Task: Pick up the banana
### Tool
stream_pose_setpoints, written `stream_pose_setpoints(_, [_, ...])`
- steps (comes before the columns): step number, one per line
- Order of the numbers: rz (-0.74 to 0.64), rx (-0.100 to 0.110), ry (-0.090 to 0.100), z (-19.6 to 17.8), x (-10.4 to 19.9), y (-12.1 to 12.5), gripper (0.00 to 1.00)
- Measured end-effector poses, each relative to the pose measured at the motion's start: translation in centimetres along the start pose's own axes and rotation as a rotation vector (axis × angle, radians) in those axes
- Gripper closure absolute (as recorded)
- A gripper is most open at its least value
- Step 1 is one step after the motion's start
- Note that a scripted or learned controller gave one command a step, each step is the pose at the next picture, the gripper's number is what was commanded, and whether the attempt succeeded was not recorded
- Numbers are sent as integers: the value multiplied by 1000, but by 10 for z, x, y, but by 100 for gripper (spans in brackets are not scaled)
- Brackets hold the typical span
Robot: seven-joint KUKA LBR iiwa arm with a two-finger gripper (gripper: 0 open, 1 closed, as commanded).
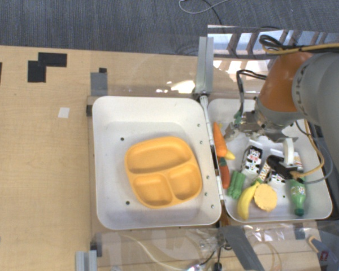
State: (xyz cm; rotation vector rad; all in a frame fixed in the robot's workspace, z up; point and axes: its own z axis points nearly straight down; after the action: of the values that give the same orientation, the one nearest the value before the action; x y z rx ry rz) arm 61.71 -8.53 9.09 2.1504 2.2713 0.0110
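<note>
**A:** What's the bench like from your end?

**B:** Pale wood top, dark carpet beyond it at twelve o'clock, and two white bins side by side. I'm starting from the gripper (254, 164): it hangs over the middle of the right bin (322, 208), below the orange band of the arm (305, 89). I can't tell from here how it's set; nothing yellow is at its tip.

**A:** And the banana?

**B:** The banana (246, 199) lies at about six o'clock from the gripper, near the bin's lower edge, touching a round yellow piece (265, 197). A carrot (219, 143) sits at nine o'clock, a green bottle (298, 195) at four. The left bin (104, 151) holds an orange divided plate (163, 171).

**A:** Progress?

**B:** I'd judge the pick not yet done: approach, grasp and lift all remain.
</note>
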Motion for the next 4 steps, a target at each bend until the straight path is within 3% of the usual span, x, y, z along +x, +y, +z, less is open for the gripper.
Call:
stream_pose_setpoints(1, [-40, 9, 6, -96, 36, -87, 0])
stream_pose_setpoints(2, [-93, 12, 6, -59, 3, -76, 0])
stream_pose_setpoints(3, [-94, 5, 5, -70, 4, -73, 100])
stream_pose_setpoints(4, [-248, 8, 6, -96, 14, -70, 100])
